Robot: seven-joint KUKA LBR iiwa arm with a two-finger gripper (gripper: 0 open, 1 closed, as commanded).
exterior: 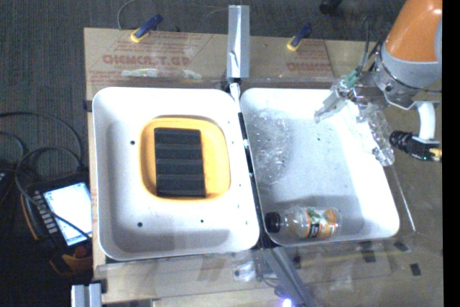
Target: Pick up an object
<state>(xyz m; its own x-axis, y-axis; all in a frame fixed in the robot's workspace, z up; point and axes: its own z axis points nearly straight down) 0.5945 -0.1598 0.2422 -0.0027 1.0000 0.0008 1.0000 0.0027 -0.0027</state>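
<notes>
- Gripper (357, 115) hangs over the far right part of the right bin (374, 187), up by the rim. Its two fingers look see-through, splayed apart, nothing between them, so it reads as open and empty.
- Arm comes in from the right; orange band (420, 14) sits above the wrist.
- Bottle (305, 222): lying on its side against the near wall of the right bin, well apart from the gripper, toward the camera and a bit left of it. Dark cap end points left, yellow-orange label round the middle.
- Clear crumpled plastic (269, 144): left of the gripper, along the bin's left wall. Exact shape hard to tell.
- Left bin (108, 154), further left again, holds a yellow tray with a black slatted block (180, 162) in it.
- Handling, as a guess: bottle prob. light, stiff, smooth & round, so likely to roll or slip. Best taken across the labelled middle, fingers square to its length; wall behind leaves little room.
- Crumpled plastic prob. v. light, soft, would give under the squeeze; pinch a raised fold.
- Block looks stiff, wide; likely too broad unless taken by an edge.
- Nothing lifted yet.
</notes>
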